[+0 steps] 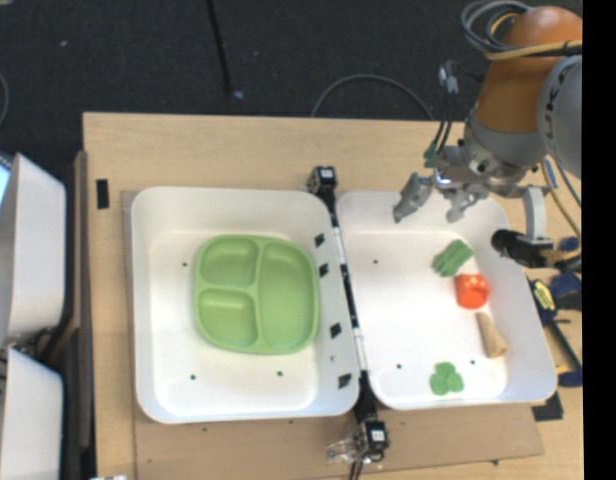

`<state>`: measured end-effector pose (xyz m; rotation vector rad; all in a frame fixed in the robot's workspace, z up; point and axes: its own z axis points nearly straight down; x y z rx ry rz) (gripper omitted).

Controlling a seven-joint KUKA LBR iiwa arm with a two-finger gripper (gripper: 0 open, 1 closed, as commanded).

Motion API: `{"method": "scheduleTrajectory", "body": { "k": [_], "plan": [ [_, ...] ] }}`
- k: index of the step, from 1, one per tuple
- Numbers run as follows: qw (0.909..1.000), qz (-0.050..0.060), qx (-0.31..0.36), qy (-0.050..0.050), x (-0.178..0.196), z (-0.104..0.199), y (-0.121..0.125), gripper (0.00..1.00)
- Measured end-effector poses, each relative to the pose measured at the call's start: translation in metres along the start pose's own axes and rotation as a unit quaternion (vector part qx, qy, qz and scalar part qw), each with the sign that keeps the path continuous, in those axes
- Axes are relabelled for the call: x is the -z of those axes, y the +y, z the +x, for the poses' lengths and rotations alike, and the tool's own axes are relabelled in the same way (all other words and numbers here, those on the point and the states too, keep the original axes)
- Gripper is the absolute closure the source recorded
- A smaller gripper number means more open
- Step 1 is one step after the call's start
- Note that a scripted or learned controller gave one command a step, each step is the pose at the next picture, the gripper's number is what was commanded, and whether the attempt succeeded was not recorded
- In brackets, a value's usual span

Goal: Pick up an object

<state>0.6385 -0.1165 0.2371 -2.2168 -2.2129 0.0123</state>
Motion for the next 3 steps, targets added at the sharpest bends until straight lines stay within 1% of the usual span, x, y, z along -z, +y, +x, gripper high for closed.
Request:
{"method": "scheduleTrajectory", "body": {
  "k": [1,2,3],
  "plan": [
    [1.0000,-0.007,0.001,0.000,0.008,0.000,0.002,0.00],
    [1.0000,-0.005,0.000,-0.002,-0.042,-0.010,-0.003,0.00],
    [1.0000,-0.005,0.000,-0.001,-0.085,-0.007,-0.001,0.00]
  ]
}}
